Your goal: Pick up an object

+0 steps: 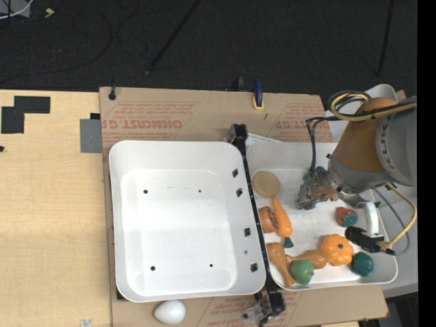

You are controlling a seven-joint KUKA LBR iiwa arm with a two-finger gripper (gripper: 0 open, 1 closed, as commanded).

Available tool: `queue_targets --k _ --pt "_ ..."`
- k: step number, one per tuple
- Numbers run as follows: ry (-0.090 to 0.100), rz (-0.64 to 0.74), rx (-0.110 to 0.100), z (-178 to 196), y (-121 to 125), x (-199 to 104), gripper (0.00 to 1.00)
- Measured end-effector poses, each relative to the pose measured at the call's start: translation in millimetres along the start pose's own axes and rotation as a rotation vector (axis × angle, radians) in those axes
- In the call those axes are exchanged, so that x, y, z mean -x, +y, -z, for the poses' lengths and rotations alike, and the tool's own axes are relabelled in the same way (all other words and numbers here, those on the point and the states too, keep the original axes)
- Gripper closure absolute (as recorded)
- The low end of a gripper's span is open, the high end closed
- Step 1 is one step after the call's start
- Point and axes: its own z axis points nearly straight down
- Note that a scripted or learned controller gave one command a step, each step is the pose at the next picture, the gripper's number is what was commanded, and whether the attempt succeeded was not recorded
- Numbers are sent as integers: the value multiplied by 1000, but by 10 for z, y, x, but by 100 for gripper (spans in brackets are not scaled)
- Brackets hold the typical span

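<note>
well, the gripper (pixel 310 197) hangs low in the right bin (pixel 289 154); can't tell its grip. disc (pixel 266 183) just left, carrot (pixel 281 216) below-left.

Overhead view of my bench. My gripper (pixel 312 197) hangs low over the shallow white right bin (pixel 289 157), near its middle, my orange-banded grey arm (pixel 373 148) entering from the right. Beside it lie a round tan disc (pixel 266 183), an orange carrot-shaped toy (pixel 281 217), a small orange pumpkin (pixel 337 248) and a green ball (pixel 301 272). The shallow white left bin (pixel 178 218) adjoins; a white egg (pixel 169 312) rests outside its near edge.
</note>
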Motion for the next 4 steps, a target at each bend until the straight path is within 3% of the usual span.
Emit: queue_targets --k 1,2,4 --pt "0 -1 -3 -6 343 -663 100" --pt "1 1 8 1070 654 -1305 100" --pt "3 4 0 1941 632 -3192 100"
